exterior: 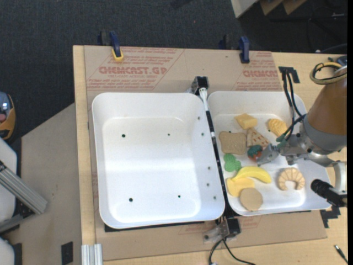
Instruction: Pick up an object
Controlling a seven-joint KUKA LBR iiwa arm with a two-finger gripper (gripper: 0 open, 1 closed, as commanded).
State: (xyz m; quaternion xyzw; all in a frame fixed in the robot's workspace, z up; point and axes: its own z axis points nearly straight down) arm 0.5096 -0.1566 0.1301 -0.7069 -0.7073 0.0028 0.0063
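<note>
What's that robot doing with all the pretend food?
The robot arm is reaching into the right bin, which holds toy food: a banana, a croissant, a slice of bread, a cookie and more. Its claw sits low among the pieces in the middle of the bin, next to a small red and green toy. Whether it has hold of anything is unclear. The left bin sits beside it.

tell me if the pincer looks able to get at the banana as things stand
Probably yes: the banana lies uncovered in the right bin, just below-left of the pincer, though the green piece and croissant crowd it.
</note>
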